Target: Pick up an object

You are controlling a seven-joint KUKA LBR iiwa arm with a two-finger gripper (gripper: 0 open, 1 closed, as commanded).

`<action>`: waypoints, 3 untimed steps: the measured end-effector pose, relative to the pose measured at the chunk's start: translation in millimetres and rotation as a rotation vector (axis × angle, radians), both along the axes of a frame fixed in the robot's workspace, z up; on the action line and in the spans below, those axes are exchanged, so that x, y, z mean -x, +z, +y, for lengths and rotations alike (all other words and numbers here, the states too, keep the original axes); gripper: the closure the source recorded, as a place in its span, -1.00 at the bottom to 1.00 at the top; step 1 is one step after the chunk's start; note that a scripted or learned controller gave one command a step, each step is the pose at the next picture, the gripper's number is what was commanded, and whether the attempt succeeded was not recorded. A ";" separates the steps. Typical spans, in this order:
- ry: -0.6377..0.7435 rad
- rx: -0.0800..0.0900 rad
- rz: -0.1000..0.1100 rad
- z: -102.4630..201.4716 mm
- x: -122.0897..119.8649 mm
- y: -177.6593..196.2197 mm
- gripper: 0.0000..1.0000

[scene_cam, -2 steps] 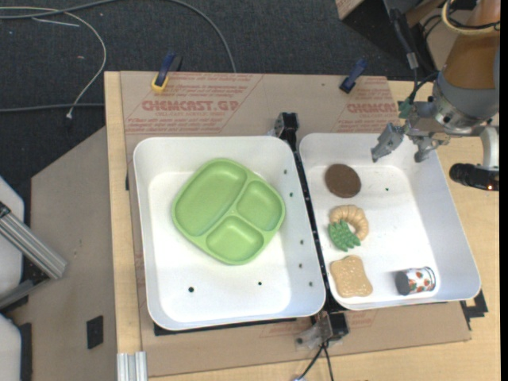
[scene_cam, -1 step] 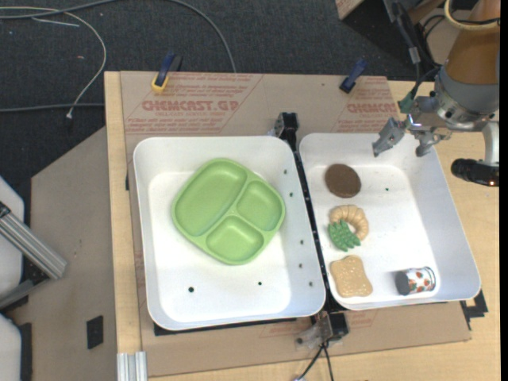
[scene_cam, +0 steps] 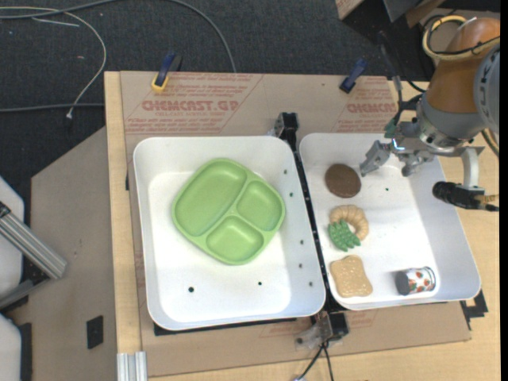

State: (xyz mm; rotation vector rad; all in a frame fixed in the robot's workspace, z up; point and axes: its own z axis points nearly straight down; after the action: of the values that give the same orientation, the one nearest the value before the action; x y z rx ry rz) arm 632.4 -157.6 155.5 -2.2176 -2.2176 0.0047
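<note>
Pincer (scene_cam: pixel 394 159) hovers over the right bin (scene_cam: pixel 444 236), fingers spread and gripping nothing, just right of the brown disc (scene_cam: pixel 343 180). Red "CHEMCAST" lettering runs across the cardboard (scene_cam: pixel 190 105) behind both bins, cut short on the right sheet. Count: five items in the right bin, namely disc, one ring pastry (scene_cam: pixel 353 217) touching one green clump (scene_cam: pixel 343 236), one toast slice (scene_cam: pixel 350 276) and one small can (scene_cam: pixel 415 281), its label unreadable. Left bin (scene_cam: pixel 159 236) holds one green tray (scene_cam: pixel 228 210) with three sections.
</note>
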 end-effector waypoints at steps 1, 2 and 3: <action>0.000 0.000 -0.002 -7.4 6.7 -50.5 -1.00; 0.000 0.000 -0.006 -7.4 4.9 -66.9 -1.00; 0.001 0.001 -0.015 -6.9 2.3 -53.3 1.00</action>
State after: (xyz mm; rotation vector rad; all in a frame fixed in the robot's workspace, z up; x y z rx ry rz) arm 630.1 -164.5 102.2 -2.2246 -2.2266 -0.0108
